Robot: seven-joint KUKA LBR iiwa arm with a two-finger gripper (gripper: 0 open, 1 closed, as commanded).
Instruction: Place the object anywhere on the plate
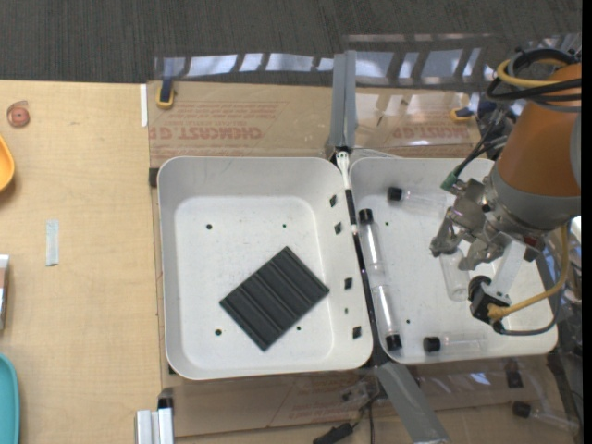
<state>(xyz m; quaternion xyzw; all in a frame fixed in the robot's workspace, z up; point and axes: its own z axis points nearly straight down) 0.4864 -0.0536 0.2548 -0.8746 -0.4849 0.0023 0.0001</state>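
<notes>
White plastic makes both shallow bins on the desk [83,248]. The left bin [185,340] holds a dark grey ribbed plate [275,298], which lies flat and turned at a slant, near the middle of the bin floor. The right bin [416,178] holds several clear tubes with black caps. One tube [375,280] lies along the left wall of this bin, another tube [421,195] lies near the far wall, and a third tube [453,343] lies near the front wall.

The grey arm with its orange band [546,151] reaches over the right bin from the right. The pincer [462,243] hangs above the right part of this bin. Whether it is open or closed I cannot tell, and I cannot see any tube between its parts.

Behind the bins lies brown cardboard [222,123] with red printing. The writing is upside down and seems to read "CHEMCAST", but the smaller words are too blurred to read.
</notes>
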